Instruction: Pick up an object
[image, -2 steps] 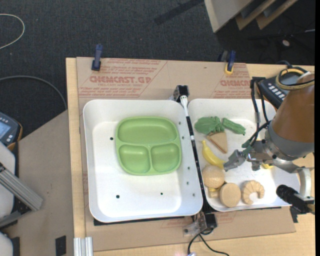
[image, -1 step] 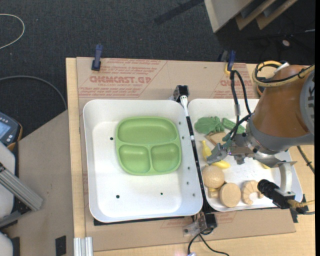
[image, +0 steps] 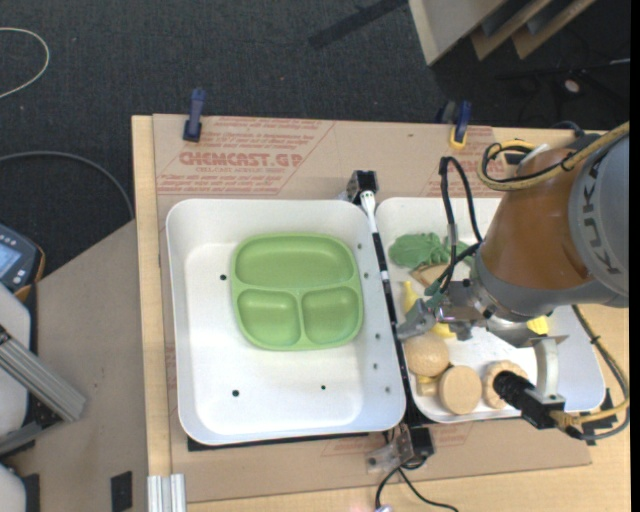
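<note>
1. Reaching in from the right, hung low over the right bin (image: 590, 372), with the gripper (image: 437, 318) near that bin's left wall, just above the food items.
2. Could not tell how far the gripper stood open, nor whether anything sat in it; the wrist hid too much.
3. Lay clustered in the right bin, most likely as pick candidates: a pale bun (image: 428, 355) right under the gripper, a tan cookie (image: 461, 389) just beside it toward the near rim, a green leaf (image: 418, 247) toward the far end, and a yellow piece (image: 539, 324) peeking from under the arm.
4. Judged the bun the likeliest target, being closest beneath the gripper.
5. Sat alone in the left bin (image: 200, 330): a green tray (image: 297, 290) with three compartments, well apart from the gripper.
6. Rested side by side on the worktop (image: 250, 155), bins touching along the middle, probably so that a picked item could be carried across.
7. Judged the pick not yet done, nothing being visibly lifted.
</note>
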